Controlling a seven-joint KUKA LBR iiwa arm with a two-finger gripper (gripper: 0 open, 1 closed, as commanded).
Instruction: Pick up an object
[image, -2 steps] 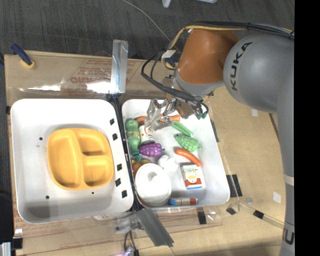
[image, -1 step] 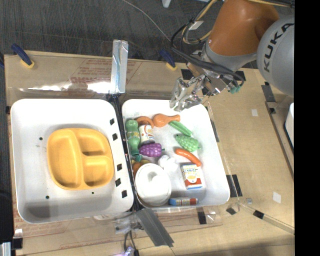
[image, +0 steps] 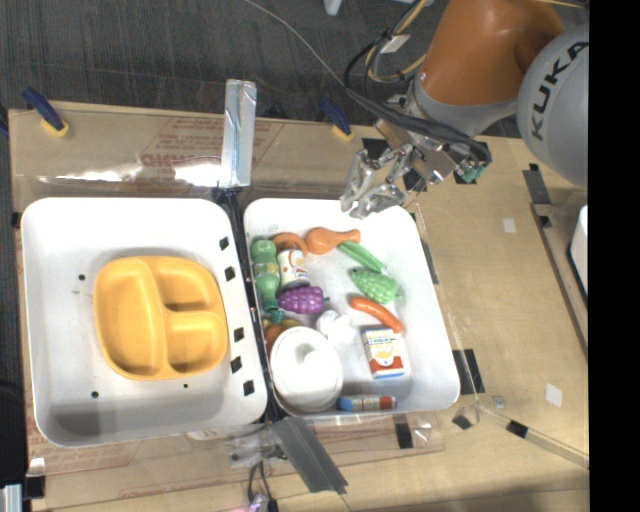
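Gripper (image: 372, 192) above right bin's (image: 432, 330) far edge, finger state unclear, can't tell. Toy food pile (image: 320, 290) fills that bin; yellow tray (image: 160, 315) in left bin (image: 50, 300).

Bright even light, soft shadows

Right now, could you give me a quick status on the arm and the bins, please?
Gripper above right bin's far rim, holding nothing. Toy food piled in right bin, untouched. Yellow tray in left bin.
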